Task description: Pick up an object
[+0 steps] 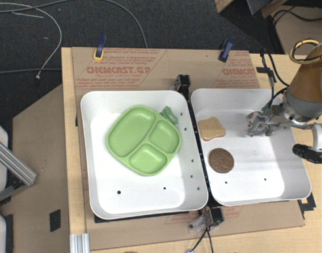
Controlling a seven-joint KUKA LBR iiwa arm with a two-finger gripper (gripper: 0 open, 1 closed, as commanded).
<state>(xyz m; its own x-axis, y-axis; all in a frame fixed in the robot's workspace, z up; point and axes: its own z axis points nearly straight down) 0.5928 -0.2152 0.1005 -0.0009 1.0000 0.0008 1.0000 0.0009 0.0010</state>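
gripper (260, 124) hangs in the right bin (266, 191) — grip state unclear; come down square over the cookie (222, 160) — it lies flat.

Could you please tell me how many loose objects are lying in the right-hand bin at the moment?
2: a tan toast-shaped piece near the right bin's left wall, and a round brown cookie-like piece just below it. The gripper could hide something small.
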